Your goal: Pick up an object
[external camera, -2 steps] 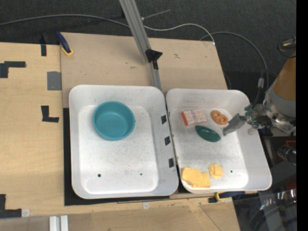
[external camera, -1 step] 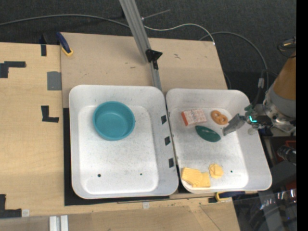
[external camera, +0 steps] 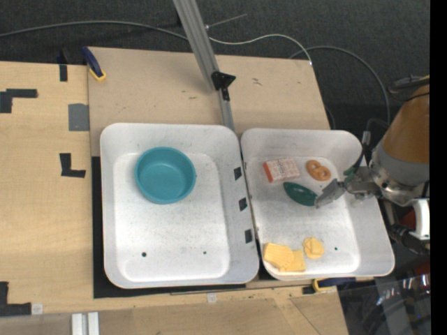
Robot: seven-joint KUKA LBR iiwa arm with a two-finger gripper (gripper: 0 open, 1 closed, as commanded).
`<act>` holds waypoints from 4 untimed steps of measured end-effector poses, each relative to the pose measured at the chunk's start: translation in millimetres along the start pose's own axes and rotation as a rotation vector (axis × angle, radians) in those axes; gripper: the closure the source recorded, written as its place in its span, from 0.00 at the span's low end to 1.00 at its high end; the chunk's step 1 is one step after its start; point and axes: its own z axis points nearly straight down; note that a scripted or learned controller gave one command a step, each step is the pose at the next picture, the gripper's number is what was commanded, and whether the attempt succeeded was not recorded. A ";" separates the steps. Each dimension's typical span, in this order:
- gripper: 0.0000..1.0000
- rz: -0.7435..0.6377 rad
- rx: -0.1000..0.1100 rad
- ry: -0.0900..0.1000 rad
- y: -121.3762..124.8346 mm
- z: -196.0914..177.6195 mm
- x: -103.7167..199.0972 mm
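Note:
The right bin (external camera: 363,250) holds several small items. A dark green oval object (external camera: 300,193) lies near its middle, with a red and white packet (external camera: 281,169) just above it. An orange round object (external camera: 318,170) rests to the packet's right. Near the front wall lie a yellow block (external camera: 284,257) and a small yellow lump (external camera: 313,247). My gripper (external camera: 325,197) reaches in from the right and hangs low, its tip right beside the green object's right end. Nothing shows as held.
A teal bowl (external camera: 165,175) sits in the left bin (external camera: 126,257). A grey metal pole (external camera: 199,37) slants down to the bins' shared back edge. Cables run over the dark floor behind the bench, and the arm's body (external camera: 408,149) stands over the right bin's right wall.

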 end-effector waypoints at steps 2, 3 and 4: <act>0.00 -0.001 -0.006 -0.002 -9.3 83.0 6.7; 1.00 -0.002 -0.006 -0.001 -9.3 72.1 7.2; 1.00 0.000 -0.009 -0.002 -18.1 24.1 5.7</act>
